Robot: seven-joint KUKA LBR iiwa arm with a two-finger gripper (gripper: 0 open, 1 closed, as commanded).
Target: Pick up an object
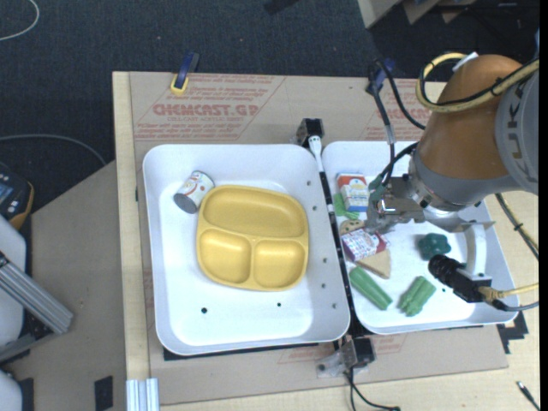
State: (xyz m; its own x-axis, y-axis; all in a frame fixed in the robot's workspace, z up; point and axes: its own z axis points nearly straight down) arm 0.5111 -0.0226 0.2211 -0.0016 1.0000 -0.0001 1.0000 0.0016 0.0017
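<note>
Gripper (383, 205) down low over the right bin (492, 311), hunting for a pick.

Nearest us in that bin lie two green pieces, a long one (370, 288) and a ridged one (417, 295), with a tan wedge (377, 266) just behind. Further back sits a red-and-white packet (361, 244), right under the tool, and a green-and-white carton (352, 192) beyond. Whether the fingers are spread or closed I cannot tell, and nothing shows between them. Looks like the approach step; next it needs to settle squarely on the packet and close. Over left, the yellow divided tray (253, 236) and a small can (193, 190) sit untouched.
</note>
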